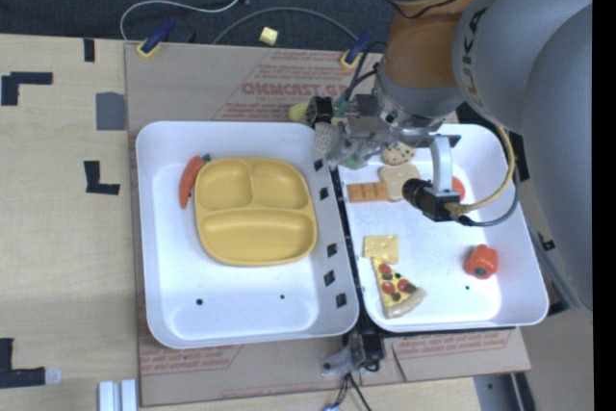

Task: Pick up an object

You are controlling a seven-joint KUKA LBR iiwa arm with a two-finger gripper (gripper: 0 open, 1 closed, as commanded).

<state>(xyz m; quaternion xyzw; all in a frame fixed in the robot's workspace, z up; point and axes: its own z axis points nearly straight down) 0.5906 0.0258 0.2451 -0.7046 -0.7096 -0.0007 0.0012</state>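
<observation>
The arm reaches in over the right bin (pixel 500 298), its end effector (pixel 371 141) hanging low at that bin's far left corner, close to the divide between the two bins; whether it is apart or together I cannot tell, since the wrist hides it. This looks like the approach step, with nothing yet lifted. Candidates lie near: a tan biscuit-like piece (pixel 396 179) and an orange cracker (pixel 366 193) just beneath the wrist, a yellow cheese slice (pixel 380 247) and a pizza slice (pixel 397 290) toward the near edge, a red pepper (pixel 481 261) at the right. The left bin (pixel 168 303) carries a yellow divided plate (pixel 255 210) with a carrot (pixel 190 180) beside it. Next, the arm would need to settle on one piece and descend squarely over it.
</observation>
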